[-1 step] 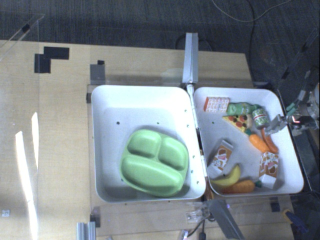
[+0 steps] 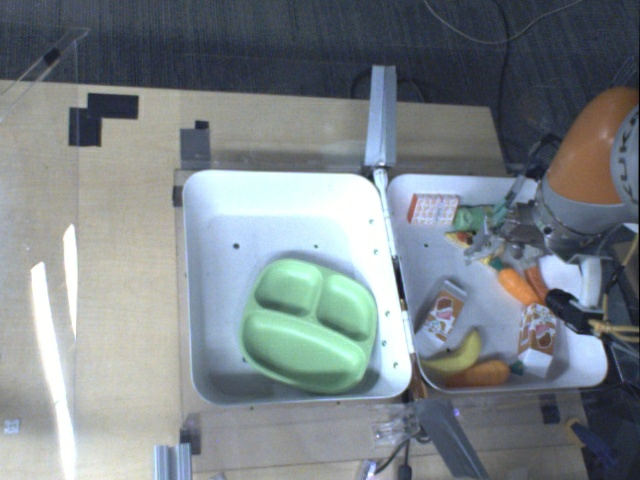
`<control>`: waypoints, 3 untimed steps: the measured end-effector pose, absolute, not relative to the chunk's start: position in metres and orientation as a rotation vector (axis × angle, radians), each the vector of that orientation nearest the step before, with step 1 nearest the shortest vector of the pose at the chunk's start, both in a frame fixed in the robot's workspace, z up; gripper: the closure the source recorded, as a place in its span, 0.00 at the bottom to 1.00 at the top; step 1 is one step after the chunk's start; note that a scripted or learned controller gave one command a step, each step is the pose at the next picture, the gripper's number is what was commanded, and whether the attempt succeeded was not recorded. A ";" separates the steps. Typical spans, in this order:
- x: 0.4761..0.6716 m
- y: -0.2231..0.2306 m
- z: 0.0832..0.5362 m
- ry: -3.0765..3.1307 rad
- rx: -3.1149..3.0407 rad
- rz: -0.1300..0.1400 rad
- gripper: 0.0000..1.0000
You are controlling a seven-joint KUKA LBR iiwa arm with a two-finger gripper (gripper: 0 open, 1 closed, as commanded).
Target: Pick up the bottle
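Bottle (image 2: 470, 216), green, in right bin (image 2: 597, 371) toward 12 o'clock, mostly hidden; seemingly lying along 9–3, pointing end unclear. Just at its 4 o'clock, gripper (image 2: 495, 240), opening impossible to judge. Nearby: cartons (image 2: 433, 209), carrot (image 2: 518, 286), banana (image 2: 455, 353). In left bin (image 2: 230, 218), green tray (image 2: 310, 323).

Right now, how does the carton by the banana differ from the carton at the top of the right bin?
1. The carton by the banana sits low in the right bin, tilted diagonally; the top carton lies square against the far wall.
2. The lower carton nearly touches the banana; the top carton has a green item beside it.

Both are small white cartons with red-orange print.
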State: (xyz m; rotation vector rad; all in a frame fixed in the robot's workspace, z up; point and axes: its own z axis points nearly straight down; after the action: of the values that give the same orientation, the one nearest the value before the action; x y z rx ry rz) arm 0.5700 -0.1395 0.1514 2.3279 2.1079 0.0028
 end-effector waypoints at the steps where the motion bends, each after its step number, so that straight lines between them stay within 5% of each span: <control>1: 0.629 -0.093 0.101 2.025 2.397 0.007 0.00; 2: 0.636 -0.046 0.187 1.852 2.533 0.007 0.00; 3: 0.652 -0.098 0.148 1.817 2.559 0.005 0.00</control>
State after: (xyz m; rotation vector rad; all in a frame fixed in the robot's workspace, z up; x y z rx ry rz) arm 0.6522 -0.0981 0.1479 2.5587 1.8166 0.0049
